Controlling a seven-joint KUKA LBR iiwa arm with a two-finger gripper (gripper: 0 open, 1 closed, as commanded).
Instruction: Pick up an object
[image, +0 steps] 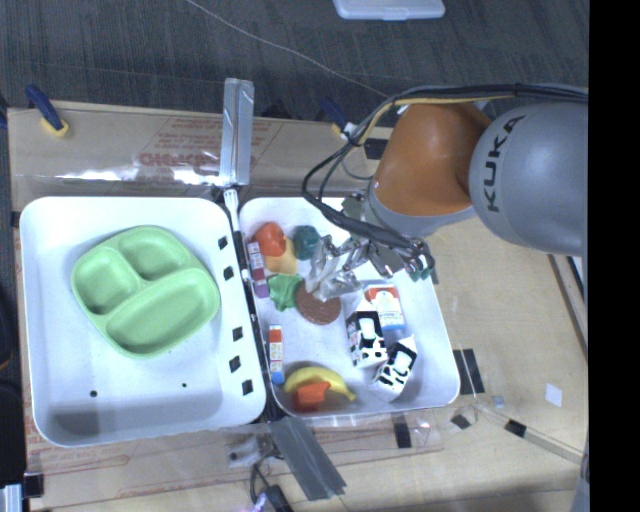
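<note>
I've got the arm (500, 170) reaching in over the right bin (440, 340), orange band above the wrist. The gripper (328, 272) hangs low inside that bin, just above a brown round disc (320, 308). From this angle I cannot tell how the jaws stand, nor whether anything sits between them. Taking the disc as my mark: a green leafy piece (286, 291) lies touching its left edge, an orange-red toy (268, 243) and a dark teal piece (305, 240) sit beyond that toward the bin's far-left corner. A small carton with a red top (384, 305) lies just right of the disc, two black-and-white cartons (380, 352) below-right of it, and a banana (320, 381) near the bin's front. The left bin (50, 330) holds a green divided plate (146, 288).
</note>
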